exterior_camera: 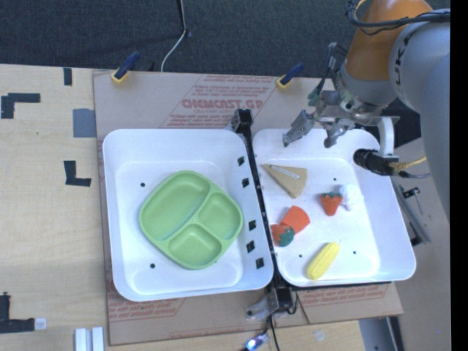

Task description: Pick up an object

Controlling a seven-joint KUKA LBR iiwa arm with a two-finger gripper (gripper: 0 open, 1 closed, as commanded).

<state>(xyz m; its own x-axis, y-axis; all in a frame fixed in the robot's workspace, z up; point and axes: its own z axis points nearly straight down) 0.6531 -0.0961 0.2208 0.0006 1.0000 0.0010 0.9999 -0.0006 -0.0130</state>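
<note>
The gripper [316, 131] hung over the right bin's [380, 258] far edge, jaws apart, holding nothing. Relative to the wedge [287, 178]: strawberry [332, 202] right, carrot [291, 223] nearer, corn [322, 259] nearest.

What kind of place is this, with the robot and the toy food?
Probably a robot lab or test bench. A big grey arm with its tool open hangs over two white bins, clamps hold the board down, and the toy corn looks like practice stuff.
</note>
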